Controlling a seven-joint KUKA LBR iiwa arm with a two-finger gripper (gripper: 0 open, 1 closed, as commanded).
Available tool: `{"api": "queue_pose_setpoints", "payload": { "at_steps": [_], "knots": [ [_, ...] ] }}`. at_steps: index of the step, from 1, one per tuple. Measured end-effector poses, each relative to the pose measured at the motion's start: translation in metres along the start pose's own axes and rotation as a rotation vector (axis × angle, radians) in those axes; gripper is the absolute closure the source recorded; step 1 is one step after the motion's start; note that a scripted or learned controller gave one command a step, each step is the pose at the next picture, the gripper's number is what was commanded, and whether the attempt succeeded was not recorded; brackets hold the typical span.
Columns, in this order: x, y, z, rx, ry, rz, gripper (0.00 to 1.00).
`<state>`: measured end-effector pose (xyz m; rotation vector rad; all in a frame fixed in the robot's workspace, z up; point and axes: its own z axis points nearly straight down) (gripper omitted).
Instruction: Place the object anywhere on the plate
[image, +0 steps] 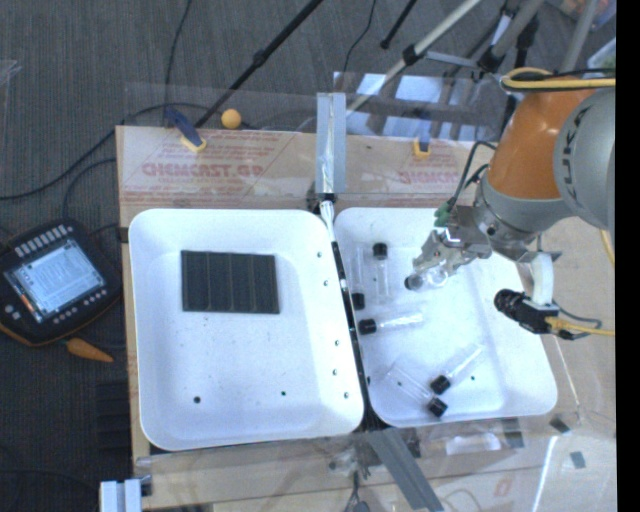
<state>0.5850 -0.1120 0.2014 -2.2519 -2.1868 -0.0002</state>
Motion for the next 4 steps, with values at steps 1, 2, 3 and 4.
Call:
{"api": "queue_pose_setpoints", "payload": {
  "at_steps": [1,2,3,4],
  "knots": [
    [0.080,0.027,0.019,0.001,-0.002,-0.074,1.00],
    [0.178,0.024,0.004,0.001,-0.003,0.017,1.00],
    [0.281,-0.018,-0.068,0.001,-0.003,-0.100,1.00],
    [0.337,-0.046,-0.014,0.003,-0.003,-0.315,1.00]
  ]
}}
